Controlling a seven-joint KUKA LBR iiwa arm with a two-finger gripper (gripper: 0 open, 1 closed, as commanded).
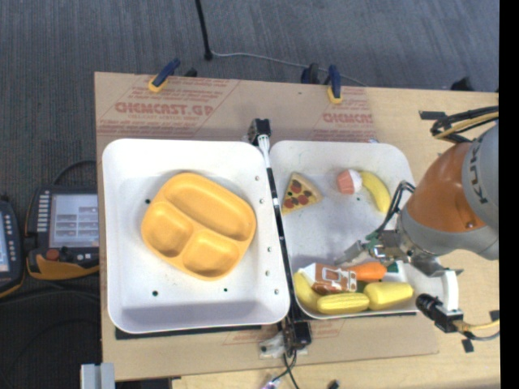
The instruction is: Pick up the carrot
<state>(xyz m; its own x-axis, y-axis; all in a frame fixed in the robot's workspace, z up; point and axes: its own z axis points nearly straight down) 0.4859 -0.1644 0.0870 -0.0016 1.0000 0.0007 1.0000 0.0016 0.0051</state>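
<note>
The jaws [379, 254] hang low over the front part of the right bin [332, 225], directly above the carrot [371, 272] or a shade behind it. Their dark linkage crowds the spot, so I cannot tell whether they are parted or closed, and nothing shows the carrot gripped between them.

The carrot is a short orange piece lying flat on the bin floor, its long axis roughly left to right across the view. It lies just in front of the jaws, toward the bin's front wall. That small offset is what the coming move turns on: my judgement is that the jaws need to shift slightly toward the front wall and straddle the carrot across its width.

The carrot is hemmed in. A small printed carton [335, 279] touches its left end, a yellow corn cob [343, 302] and a yellow block-like piece [389, 294] lie just in front, and a banana [304, 290] curves at the left of the cluster.

Farther back in the same bin, well apart, sit a pizza slice [298, 192], a pink-and-white piece [349, 181] and a second banana [375, 190]. The left bin [130, 298] holds a yellow divided plate [199, 224]. Both bins rest on the table [235, 104].
</note>
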